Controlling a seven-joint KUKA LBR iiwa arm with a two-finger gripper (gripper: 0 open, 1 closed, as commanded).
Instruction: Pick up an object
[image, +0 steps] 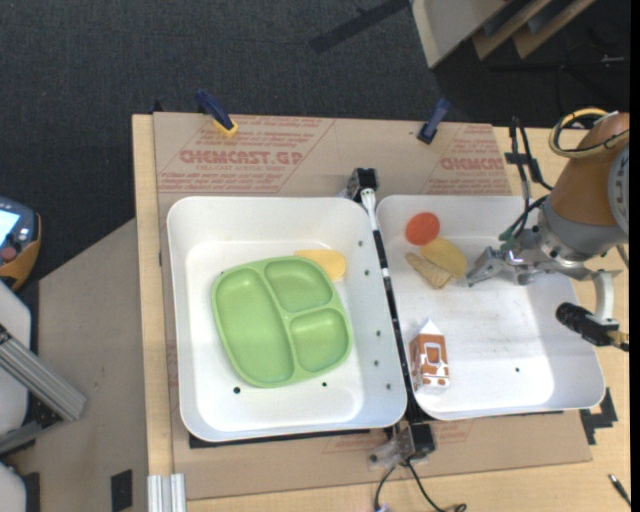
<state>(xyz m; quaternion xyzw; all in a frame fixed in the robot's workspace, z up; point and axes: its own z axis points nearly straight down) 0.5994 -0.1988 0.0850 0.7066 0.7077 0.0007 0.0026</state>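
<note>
gripper (487, 268): low in the right bin (520, 385), fingers seemingly spread a little, nothing between them, just beside a tan wedge-shaped block (438, 264). also there: a round orange ball (422, 227) and a small white-and-brown carton (431, 360). left bin (200, 390): a smooth green three-compartment plate (281, 321), a pale yellow piece (322, 262) at its rim.

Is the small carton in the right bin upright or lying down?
Lying down. The carton rests flat on the right bin floor, its printed face up, near the bin's left wall.
</note>
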